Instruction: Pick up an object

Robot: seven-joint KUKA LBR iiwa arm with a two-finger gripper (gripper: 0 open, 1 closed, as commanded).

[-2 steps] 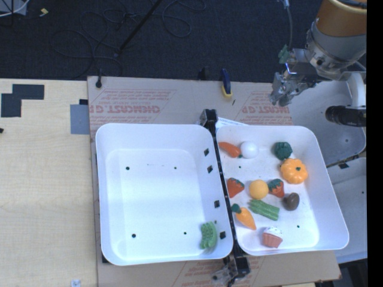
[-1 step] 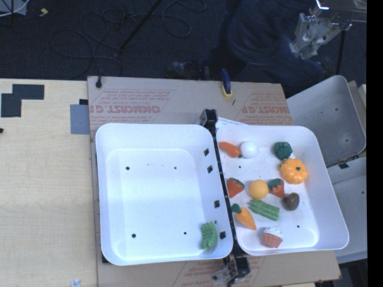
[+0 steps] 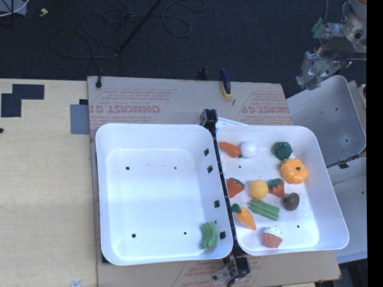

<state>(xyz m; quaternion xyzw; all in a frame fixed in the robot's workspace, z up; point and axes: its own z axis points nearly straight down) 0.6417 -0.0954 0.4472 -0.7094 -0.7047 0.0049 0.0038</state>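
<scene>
I see the gripper (image 3: 312, 70) hanging well above the right bin (image 3: 326, 220), far from the carrot (image 3: 245, 216); the carrot's tip points lower right. Grip state unclear.

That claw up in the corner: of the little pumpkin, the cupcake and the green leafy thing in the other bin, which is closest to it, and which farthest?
From the gripper, top right:
1. Pumpkin, right bin's upper right.
2. Cupcake, right bin's lower edge.
3. Green leafy piece, left bin's lower right corner.
</scene>
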